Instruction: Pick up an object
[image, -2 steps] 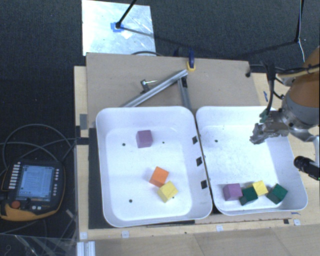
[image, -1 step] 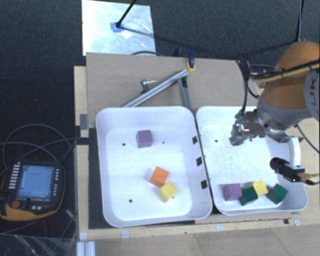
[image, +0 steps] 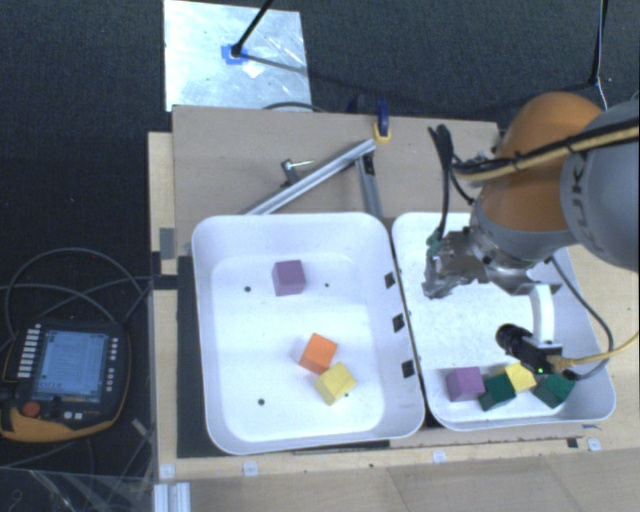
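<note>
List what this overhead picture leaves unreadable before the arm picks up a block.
- Pincer: its tip over the right white plastic bin is blurred and seen from above, so its state is unclear.
- Dark green cube: partly covered by the black wrist fitting and cables.
- Right bin's far corner: hidden under the grey and orange arm.

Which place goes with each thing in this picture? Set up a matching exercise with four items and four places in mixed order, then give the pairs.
Things:
1. small purple cube
2. small orange cube
3. grey metal gripper
4. dark green block

Places:
A. near corner of the right bin, beside a yellow block
B. alone, far half of the left bin
C. above the right bin's far left part
D. left bin, touching a yellow cube

Pairs: 1-B, 2-D, 3-C, 4-A
</note>
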